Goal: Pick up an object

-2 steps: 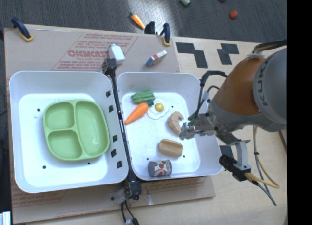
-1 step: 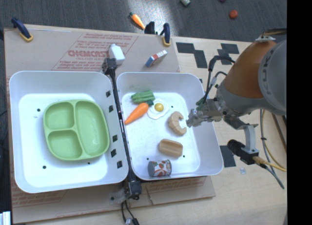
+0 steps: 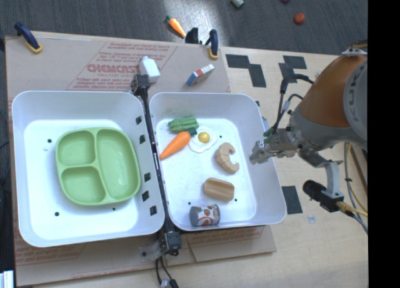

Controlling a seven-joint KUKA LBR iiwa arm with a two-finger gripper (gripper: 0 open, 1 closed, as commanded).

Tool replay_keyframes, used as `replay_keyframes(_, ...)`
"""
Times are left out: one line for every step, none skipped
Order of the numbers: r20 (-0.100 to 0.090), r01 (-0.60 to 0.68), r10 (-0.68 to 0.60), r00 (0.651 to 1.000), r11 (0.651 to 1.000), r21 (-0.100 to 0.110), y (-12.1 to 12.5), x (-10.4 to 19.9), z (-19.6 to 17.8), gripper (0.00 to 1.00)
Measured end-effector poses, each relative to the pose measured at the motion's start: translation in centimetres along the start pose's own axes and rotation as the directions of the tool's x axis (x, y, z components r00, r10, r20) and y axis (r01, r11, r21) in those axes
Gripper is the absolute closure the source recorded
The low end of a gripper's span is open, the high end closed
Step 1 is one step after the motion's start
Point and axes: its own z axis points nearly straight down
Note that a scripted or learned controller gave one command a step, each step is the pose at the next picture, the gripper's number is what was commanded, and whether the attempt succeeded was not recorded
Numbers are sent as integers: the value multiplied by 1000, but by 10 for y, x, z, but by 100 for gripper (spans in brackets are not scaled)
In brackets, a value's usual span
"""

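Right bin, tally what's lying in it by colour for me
Green: 1, the green vegetable
Orange: 1, the carrot
White and yellow: 1, the fried egg
Tan: 2, the curved croissant and the bread loaf
Red and grey: 1, the can
Total: 6

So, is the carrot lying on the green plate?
No, the carrot lies in the right bin, beside the fried egg, while the green plate sits in the left bin.

Arm (image 3: 337,102) cut off at right edge.
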Motion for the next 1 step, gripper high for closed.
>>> replay_keyframes(0, 0, 0, 1000, 1000, 0, 0, 0, 0, 0)
